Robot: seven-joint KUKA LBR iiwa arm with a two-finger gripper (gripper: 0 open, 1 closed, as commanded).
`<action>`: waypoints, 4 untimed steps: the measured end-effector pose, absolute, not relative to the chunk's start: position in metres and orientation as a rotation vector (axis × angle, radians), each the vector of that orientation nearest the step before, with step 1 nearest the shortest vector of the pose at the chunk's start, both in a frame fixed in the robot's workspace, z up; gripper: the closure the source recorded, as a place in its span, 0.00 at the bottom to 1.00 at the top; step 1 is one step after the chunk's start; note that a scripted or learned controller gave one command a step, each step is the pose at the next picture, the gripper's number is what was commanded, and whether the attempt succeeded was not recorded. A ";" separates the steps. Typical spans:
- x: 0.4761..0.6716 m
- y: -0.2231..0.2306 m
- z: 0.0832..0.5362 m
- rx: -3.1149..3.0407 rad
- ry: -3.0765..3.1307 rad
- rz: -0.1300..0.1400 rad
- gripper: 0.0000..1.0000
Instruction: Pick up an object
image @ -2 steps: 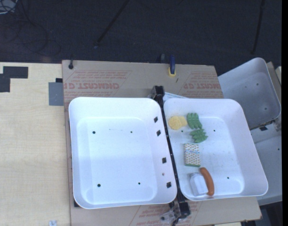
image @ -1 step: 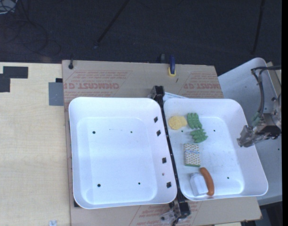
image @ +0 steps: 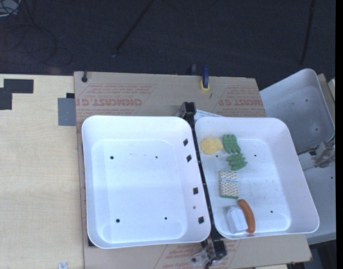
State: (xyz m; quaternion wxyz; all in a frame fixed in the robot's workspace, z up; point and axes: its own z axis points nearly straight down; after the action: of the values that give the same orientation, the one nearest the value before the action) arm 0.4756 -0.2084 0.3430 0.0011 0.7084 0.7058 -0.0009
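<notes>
Item: sausage (image: 247,215), orange-red, slim and rounded at both ends. Location: right bin (image: 297,161), near its front edge, left of centre. Long axis runs from the bin's back toward its front, leaning slightly rightward at the near end; neither end is marked as a head, so it has no true pointing direction. Lies flat on the bin floor.

Adjoining: small grey-white block (image: 235,219), touching or just beside the sausage on its left flank. The two look too tight together for a finger to pass between them.

Further back in the same bin: patterned pale block (image: 229,184), upright-oblong in this view, apart from the sausage. Behind it, two green leafy pieces (image: 233,152), one behind the other, nearly touching. Yellow round piece (image: 211,145) just left of the rear green piece, near the bin's back left corner.

Left bin (image: 98,150): bare white floor with a few dark spots.

Gripper: state of fingers cannot be told from this view.

Handling note, as judgement: the pick has not begun. The sausage is a fair candidate, but a good grasp would close across its short width, fingers set at right angles to the long axis, near mid-length. The grey-white block crowds the left side, so the patterned pale block, standing free, may be the easier choice.
</notes>
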 end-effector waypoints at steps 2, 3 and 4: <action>0.476 -0.212 0.295 2.225 2.225 -0.004 1.00; 0.476 -0.215 0.384 2.215 2.217 0.004 1.00; 0.475 -0.146 0.286 2.225 2.236 -0.007 1.00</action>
State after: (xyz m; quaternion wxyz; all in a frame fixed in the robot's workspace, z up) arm 0.4749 -0.1456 0.2861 -0.0066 0.7053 0.7089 -0.0021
